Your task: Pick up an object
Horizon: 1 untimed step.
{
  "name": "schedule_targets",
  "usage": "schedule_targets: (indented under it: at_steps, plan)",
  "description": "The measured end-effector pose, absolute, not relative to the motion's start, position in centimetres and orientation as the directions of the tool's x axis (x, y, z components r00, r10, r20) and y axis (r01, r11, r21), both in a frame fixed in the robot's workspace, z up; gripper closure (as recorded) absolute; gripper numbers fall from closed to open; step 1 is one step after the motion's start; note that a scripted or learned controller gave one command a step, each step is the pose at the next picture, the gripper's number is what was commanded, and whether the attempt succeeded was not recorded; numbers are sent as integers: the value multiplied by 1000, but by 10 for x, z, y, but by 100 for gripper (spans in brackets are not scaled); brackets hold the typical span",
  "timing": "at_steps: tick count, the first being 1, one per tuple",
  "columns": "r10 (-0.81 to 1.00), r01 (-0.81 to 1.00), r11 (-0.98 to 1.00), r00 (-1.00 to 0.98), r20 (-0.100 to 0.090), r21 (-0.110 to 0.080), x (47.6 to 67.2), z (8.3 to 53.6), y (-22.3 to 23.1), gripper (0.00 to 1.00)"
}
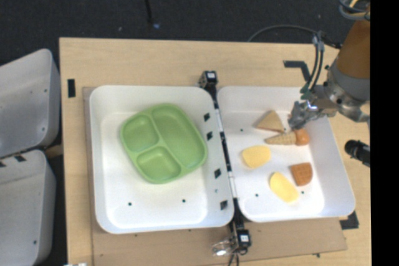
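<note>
Fingers of the grey two-finger gripper (297, 120) point down into the right-hand shallow white bin (324, 199), but they are small and blurred at this angle, so I cannot tell how far apart they stand or whether anything sits between them. Their tips hang just above the tan cone-shaped piece with an orange end (286, 137), at its upper right, and close beside the beige wedge-shaped piece (270, 122); contact with either cannot be made out. Behind the gripper, the grey arm with its orange band (353, 59) enters from the right edge, trailing thin cables over the wooden bench (156, 59).

Lower in the same bin lie a pale yellow rounded piece (255, 156) near the divider, a brighter yellow oval piece (283, 187) toward the front, and a brown-orange block (302, 174) just to that oval's upper right. All three lie apart from the gripper.

Across the divider, the left-hand shallow white bin (112, 209) holds a light green plastic tray with three compartments (163, 142), lying flat and turned at a slant near the bin's middle.
</note>
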State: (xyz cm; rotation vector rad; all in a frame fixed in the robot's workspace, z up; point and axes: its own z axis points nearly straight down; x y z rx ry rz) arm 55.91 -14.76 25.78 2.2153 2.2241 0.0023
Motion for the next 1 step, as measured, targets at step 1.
schedule_targets:
  at_steps: [1]
  plan:
    - [1000, 1000, 6, -6, 0, 1, 563, 258, -92, 100]
